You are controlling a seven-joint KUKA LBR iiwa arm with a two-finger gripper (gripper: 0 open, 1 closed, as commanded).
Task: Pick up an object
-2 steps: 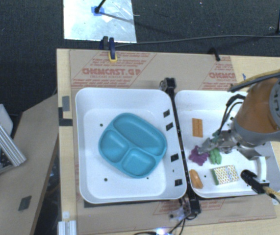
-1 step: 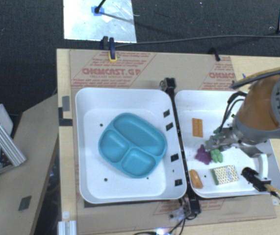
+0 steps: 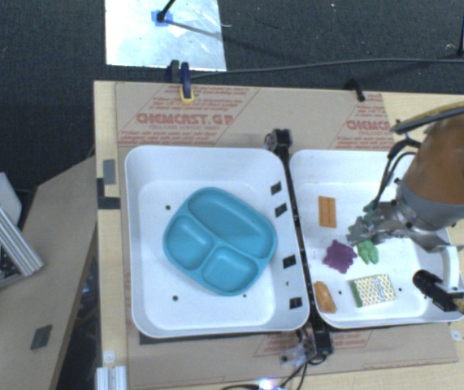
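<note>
Two white bins (image 3: pixel 146 242) sit on CHEMCAST GP-printed board (image 3: pixel 184 119): left holds blue tray (image 3: pixel 218 240); gripper (image 3: pixel 365 232), right, grip unclear.

bench (image 3: pixel 106 242) | on it: printed cardboard sheet (image 3: pixel 215 112) | two white bins (image 3: pixel 146 218)

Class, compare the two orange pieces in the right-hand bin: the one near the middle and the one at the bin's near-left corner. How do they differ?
The orange block is flat and rectangular with straight edges; the orange carrot-like piece is rounded and tapered. The block lies in open floor toward the middle of the right bin; the carrot-like piece sits by the bin's left wall near the front corner. The block lies straight up the picture; the other lies tilted. Both are orange, small and lying flat.
</note>
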